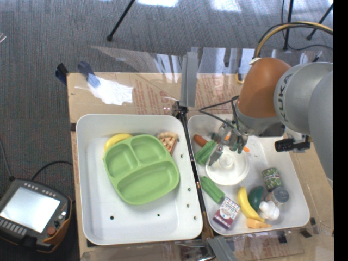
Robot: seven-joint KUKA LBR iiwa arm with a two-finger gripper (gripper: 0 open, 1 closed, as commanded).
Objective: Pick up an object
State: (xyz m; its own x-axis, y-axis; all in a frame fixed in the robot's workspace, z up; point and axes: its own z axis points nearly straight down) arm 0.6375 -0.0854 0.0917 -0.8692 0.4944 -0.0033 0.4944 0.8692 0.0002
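Hovering gripper over the right bin

Gripper (228,144) hangs low over the right bin (298,196), just above the white dish (228,170). Fingers point down toward the dish rim; how far apart they stand I cannot tell, and nothing shows between them.

Around the white dish: green block (205,153) touching its left edge, orange sausage (200,140) just beyond that, green cucumber (212,189) below left. Carton (226,212) near the cucumber's lower end. Banana (248,203), dark green fruit (256,196), can (270,177) and white lump (269,210) crowd below right of the dish.

Left bin (92,200), well left of the dish, bears a green tray (142,168); pizza slice (169,141) and yellow piece (116,140) peek from under it.
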